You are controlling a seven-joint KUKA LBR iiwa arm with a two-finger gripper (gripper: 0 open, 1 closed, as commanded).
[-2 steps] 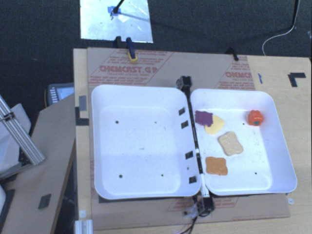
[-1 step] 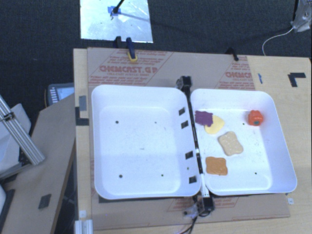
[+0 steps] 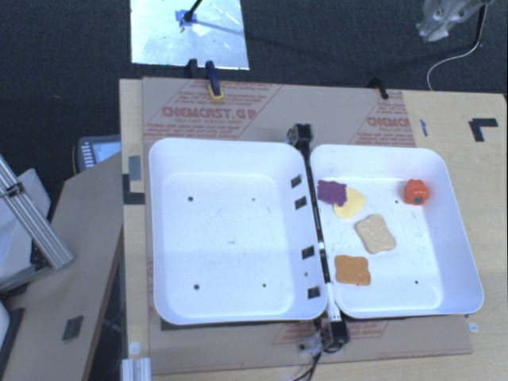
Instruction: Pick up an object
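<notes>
Toward three o'clock on the bench sits your right bin (image 3: 456,236), and every loose piece lies in it. A purple piece (image 3: 332,191) sits near the bin's ten o'clock corner, just beside the divider, touching a pale yellow piece (image 3: 350,205) at its four o'clock. A tan bread-shaped slice (image 3: 375,234) lies near the middle, its long axis running from ten o'clock to four o'clock. An orange-brown square piece (image 3: 352,270) lies at the slice's seven o'clock, apart from it, sides roughly square to the bin walls. A small red-orange round object (image 3: 416,191) stands alone toward the two o'clock corner, near the far wall, with bare floor all around it. You have open floor along the bin's near and right walls. The left bin (image 3: 159,236) adjoins at nine o'clock. Your gripper (image 3: 444,10) hangs high at the one o'clock corner of the view, well apart from both bins, blurred; you cannot tell how wide it stands, and it touches nothing.
</notes>
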